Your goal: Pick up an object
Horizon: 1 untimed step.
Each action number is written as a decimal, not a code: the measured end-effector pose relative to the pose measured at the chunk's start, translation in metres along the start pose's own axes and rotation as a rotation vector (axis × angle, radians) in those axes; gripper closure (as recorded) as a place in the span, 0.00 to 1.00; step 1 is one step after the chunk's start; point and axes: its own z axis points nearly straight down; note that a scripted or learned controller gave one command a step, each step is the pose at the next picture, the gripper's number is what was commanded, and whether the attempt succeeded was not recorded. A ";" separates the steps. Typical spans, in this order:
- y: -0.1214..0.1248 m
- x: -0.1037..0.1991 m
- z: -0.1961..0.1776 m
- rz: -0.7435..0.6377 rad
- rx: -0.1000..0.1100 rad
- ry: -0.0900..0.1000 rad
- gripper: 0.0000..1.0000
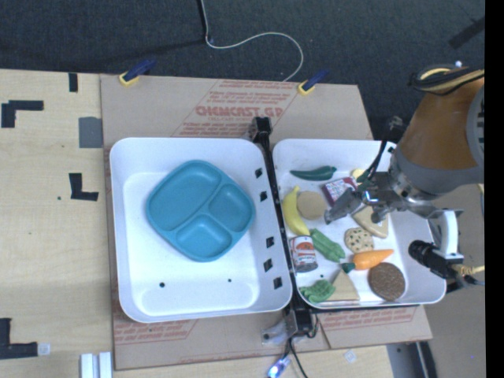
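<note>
left bin (126,235): blue divided plate (201,209), set aside | right bin (421,294): toy food heaped for picking, banana (293,211), carrot (370,259), cookie (357,239) | gripper (356,203): low over pile, finger spread unclear, grasping nothing visibly

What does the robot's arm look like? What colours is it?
The arm is thick and rounded, with a wide orange band and grey below it. At its end sits a dark metal pincer made of thin black and silvery parts. A black cable runs along beside the arm down to the pincer.
</note>
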 end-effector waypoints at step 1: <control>-0.031 0.053 -0.099 -0.006 -0.009 0.001 0.00</control>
